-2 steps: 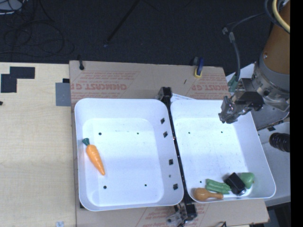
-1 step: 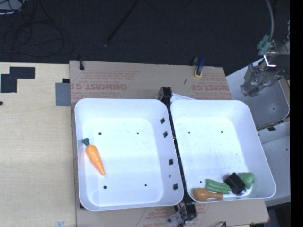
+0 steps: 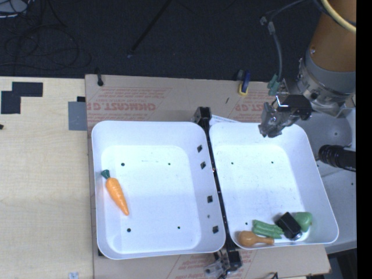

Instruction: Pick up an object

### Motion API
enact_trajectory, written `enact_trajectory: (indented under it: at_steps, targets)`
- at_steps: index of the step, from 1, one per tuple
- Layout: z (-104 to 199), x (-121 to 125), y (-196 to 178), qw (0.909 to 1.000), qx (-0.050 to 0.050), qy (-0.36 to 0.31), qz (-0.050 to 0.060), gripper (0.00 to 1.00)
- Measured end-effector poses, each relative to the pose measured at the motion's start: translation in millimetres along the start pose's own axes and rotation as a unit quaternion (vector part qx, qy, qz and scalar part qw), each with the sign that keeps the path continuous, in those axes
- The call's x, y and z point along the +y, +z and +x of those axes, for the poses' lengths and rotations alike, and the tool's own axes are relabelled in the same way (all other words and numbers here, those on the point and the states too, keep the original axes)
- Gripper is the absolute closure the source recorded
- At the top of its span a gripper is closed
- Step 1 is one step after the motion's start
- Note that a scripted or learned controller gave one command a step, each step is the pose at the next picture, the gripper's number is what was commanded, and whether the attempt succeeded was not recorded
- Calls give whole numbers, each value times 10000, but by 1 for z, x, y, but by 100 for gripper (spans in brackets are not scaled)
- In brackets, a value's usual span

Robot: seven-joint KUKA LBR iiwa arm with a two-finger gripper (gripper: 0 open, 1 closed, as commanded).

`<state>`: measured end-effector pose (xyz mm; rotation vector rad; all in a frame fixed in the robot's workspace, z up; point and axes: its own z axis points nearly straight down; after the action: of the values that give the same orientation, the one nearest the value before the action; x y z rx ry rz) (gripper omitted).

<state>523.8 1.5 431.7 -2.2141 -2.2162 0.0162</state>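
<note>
White plastic is what both shallow bins are made of, and they are set side by side on the bench (image 3: 46,173), which is light wood on the left with brown cardboard laid under the bins.

In the left white bin (image 3: 145,133), a small orange toy carrot with a green top (image 3: 116,195) is seen lying near the left wall, well apart from everything else.

In the right white bin (image 3: 261,150), four small things are crowded into the near right corner. A tan pear-shaped toy (image 3: 253,239) is laid closest to the front wall. A dark green bumpy toy like a pea pod (image 3: 267,229) is just beside it. A black block (image 3: 289,225) is tilted against a light green rounded toy (image 3: 303,218), and these two are touching.

The grey two-finger jaws (image 3: 270,128) are held over the far right corner of the right bin, well apart from the pile. Nothing is seen between them. Whether they are spread or pressed together cannot be told, because they are dark and small against the rim.

No object has been picked up yet, so the task is judged to be at its very start, with the reach not yet made. For the next move, one toy has to be chosen. The jaws would need to be brought toward the near corner and lowered over that toy. The pile is packed tight, so a clean grab may be hard there.
</note>
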Motion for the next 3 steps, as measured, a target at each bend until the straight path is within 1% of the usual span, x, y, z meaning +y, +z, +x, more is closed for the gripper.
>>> enact_trajectory:
  at_steps: [1, 2, 3]
  targets:
    - [76, 47, -112, 9999, 16, -35, -114, 100]
    - [146, 45, -106, 10000, 6, -25, -53, 100]
    - [75, -10, -24, 10000, -11, 34, -3, 100]
